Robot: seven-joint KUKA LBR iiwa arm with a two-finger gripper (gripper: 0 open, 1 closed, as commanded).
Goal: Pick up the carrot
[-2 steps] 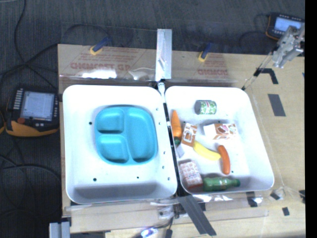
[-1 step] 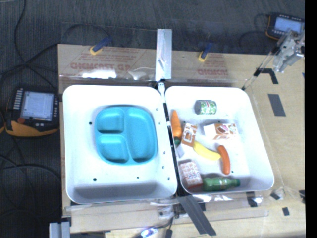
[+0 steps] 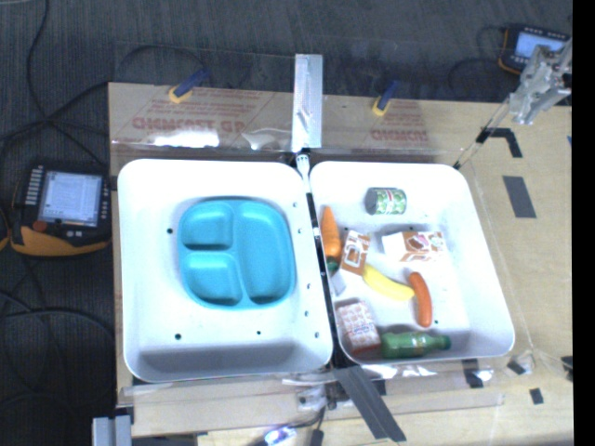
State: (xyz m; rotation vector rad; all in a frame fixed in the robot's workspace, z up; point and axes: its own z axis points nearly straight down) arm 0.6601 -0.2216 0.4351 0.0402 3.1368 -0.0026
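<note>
Two white bins sit side by side on the bench. Left bin point(image 3: 139, 333) holds a blue tray point(image 3: 234, 252) with three compartments, lying flat near the bin's middle. Right bin point(image 3: 483, 286) holds the clutter. Carrot point(image 3: 330, 233) lies at the right bin's left edge, right against the wall between the bins, long axis running roughly top to bottom, green stub at its lower end. Just right of it is a small printed packet point(image 3: 355, 251), touching or nearly so. Can point(image 3: 385, 201) lies on its side toward the bin's far end, apart from the rest. White carton point(image 3: 414, 244) is right of the packet. Banana point(image 3: 388, 286) lies slanted below them, sausage point(image 3: 421, 298) just beside its right end. Another packet point(image 3: 356, 319) is near the front left, green bottle point(image 3: 414, 344) on its side along the front wall. Gripper point(image 3: 539, 86) is at the top right, outside the bins over the bench corner, well apart from the carrot; too small and blurred, cannot tell whether it is released or clenched, nothing visibly in it. Handheld pendant point(image 3: 60, 203) rests on the floor left of the bench.
</note>
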